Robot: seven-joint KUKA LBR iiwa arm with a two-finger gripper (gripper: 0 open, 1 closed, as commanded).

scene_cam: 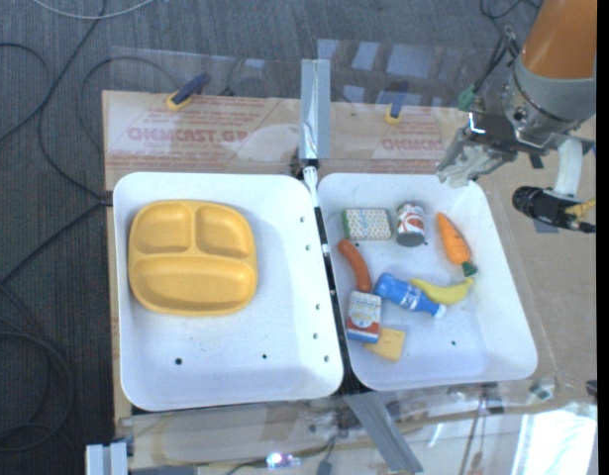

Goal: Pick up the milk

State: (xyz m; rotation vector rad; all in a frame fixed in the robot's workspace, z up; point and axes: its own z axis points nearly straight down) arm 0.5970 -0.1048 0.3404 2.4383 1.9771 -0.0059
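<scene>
One milk carton [363,317] lies low in the right bin [502,349], at seven o'clock from my gripper [460,166], which hovers over the bin's top rim; I cannot tell its fingers' state. I judge approach pending: descend over the carton.

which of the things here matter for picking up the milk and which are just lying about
Belongs to the job:
milk carton, in the right bin
hand, above that bin's far rim

Just lying about:
yellow divided plate in the left bin
cracker box
can
carrot
sausage
blue bottle
banana
cheese wedge
</scene>
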